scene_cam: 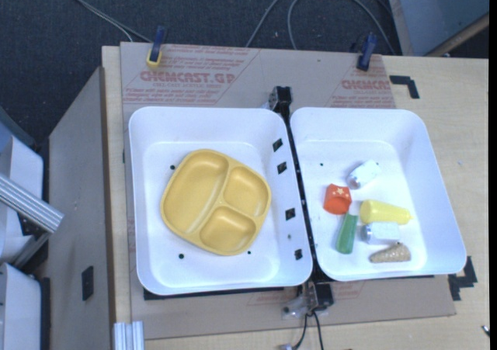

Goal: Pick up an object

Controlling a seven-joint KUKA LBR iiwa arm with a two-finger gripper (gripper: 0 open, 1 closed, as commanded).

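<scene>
Bins sit side by side on the bench. Toward the left bin's (147,185) middle lies a yellow divided tray (215,201). Near the right bin's (435,185) front edge cluster an orange block (337,199), a green cylinder (346,233), a yellow bottle (384,212), a white piece (363,174), a white-grey piece (382,232) and a tan cone (390,253).
</scene>
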